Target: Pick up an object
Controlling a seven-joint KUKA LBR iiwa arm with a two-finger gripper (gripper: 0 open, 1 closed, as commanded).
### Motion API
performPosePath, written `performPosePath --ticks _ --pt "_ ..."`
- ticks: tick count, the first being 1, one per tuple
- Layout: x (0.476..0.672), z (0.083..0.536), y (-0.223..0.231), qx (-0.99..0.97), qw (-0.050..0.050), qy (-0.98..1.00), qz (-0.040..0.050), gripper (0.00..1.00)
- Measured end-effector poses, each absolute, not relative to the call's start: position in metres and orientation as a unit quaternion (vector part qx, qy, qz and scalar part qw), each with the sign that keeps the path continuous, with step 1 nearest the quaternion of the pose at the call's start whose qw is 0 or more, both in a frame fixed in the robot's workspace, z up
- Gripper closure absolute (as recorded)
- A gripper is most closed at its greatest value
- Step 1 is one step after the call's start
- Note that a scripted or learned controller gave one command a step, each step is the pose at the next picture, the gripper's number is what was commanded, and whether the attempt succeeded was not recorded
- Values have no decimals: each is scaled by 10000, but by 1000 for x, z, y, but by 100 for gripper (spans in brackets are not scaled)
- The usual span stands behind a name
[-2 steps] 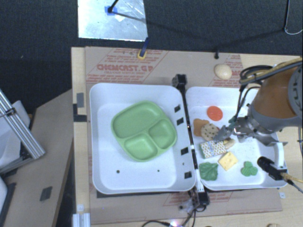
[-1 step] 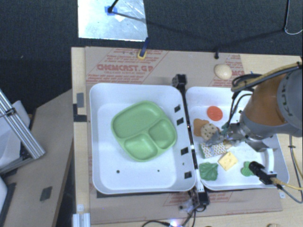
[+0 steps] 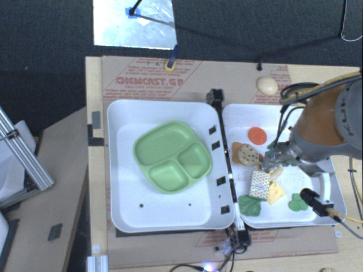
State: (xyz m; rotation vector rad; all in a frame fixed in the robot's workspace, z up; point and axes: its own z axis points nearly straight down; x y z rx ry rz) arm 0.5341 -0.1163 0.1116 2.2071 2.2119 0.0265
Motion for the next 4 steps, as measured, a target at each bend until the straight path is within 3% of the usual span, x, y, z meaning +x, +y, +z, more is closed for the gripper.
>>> performPosePath --ticks 1,2,4 --pt "543 174 -118 7055 34 7087 20 100" --pt "545 228 -118 7053 33 7089 21 100" --pt "553 231 -7 7034 0 7108 16 100"
